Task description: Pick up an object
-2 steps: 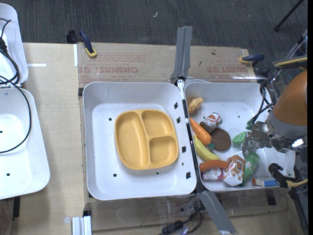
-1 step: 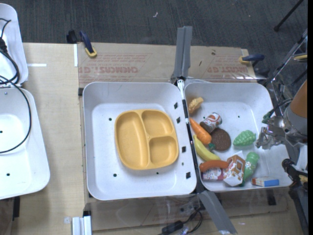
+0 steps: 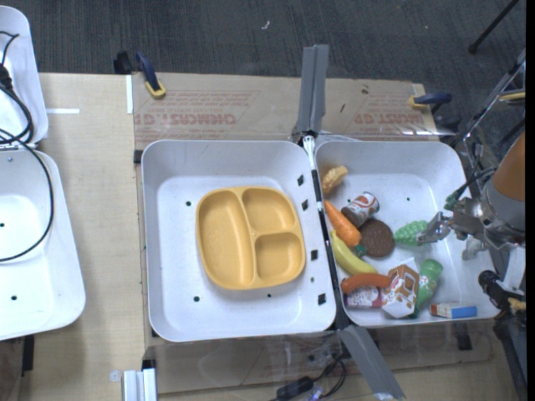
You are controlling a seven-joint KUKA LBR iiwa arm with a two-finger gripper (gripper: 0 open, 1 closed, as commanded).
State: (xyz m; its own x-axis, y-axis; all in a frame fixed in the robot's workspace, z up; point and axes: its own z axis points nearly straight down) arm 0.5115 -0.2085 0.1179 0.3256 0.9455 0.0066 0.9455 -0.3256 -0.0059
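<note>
my gripper at right bin's right side, finger state: cannot tell | target green toy just beside it | judged light, hard, slick; grip across its middle

Dark carpet floor behind a cardboard-topped bench

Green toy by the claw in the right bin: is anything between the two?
Nothing visible stands between them. The claw hangs at the right bin's right side, right beside the green toy, with the brown round cookie lying on the toy's far side.
</note>
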